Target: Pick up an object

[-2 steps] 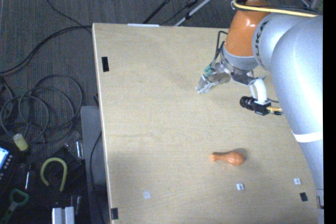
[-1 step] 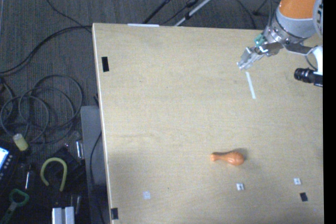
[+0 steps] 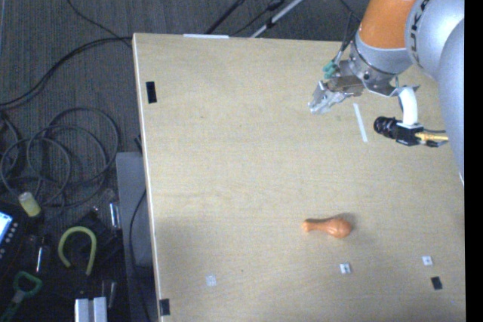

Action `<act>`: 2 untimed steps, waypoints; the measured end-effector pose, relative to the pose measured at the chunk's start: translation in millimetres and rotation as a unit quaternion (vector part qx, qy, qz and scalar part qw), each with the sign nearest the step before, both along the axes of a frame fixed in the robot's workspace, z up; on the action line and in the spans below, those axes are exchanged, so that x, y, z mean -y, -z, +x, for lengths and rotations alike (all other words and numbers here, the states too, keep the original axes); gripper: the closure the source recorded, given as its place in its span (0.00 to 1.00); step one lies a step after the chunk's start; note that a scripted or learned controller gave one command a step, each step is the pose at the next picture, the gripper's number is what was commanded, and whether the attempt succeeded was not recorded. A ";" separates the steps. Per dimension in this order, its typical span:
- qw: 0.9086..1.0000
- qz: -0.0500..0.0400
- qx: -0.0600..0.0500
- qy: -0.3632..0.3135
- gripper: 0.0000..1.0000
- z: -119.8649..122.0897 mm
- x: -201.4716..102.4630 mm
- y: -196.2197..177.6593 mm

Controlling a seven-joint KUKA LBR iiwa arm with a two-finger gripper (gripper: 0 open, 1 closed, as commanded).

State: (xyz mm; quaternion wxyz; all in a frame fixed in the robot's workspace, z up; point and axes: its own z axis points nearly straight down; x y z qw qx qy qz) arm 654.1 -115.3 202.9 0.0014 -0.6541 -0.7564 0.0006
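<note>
1. The gourd [image 3: 329, 226], a small orange thing with a bulb and a thin neck, lay on its side on the table [image 3: 226, 162], in the near right part of the top.
2. Its long axis ran almost straight left to right across the view. The neck pointed left and the bulb sat at the right end, a touch lower in the picture.
3. It lay alone on bare wood, with a faint shadow under it. Two small white tags [image 3: 345, 268] lay on the table nearer the camera, near the gourd but not touching it.
4. The claw [image 3: 320, 103] hung over the far right part of the table, well apart from the gourd and farther from the camera, pointing down and to the left.
5. Whether the claw stood apart or together could not be told from this angle, nor whether its tip touched the wood.
6. A thin white stick [image 3: 361, 123] lay on the table just right of the claw.
7. The arm [image 3: 396, 11] came in from the upper right, with its orange band above the wrist.
8. Left of the table, dark cables [image 3: 60, 154] looped over the floor [image 3: 75, 11].
</note>
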 end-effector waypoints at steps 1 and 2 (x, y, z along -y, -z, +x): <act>0.995 -0.001 0.001 -0.097 1.00 -17.3 64.9 66.5; 0.999 -0.001 0.002 -0.032 1.00 14.6 25.3 31.6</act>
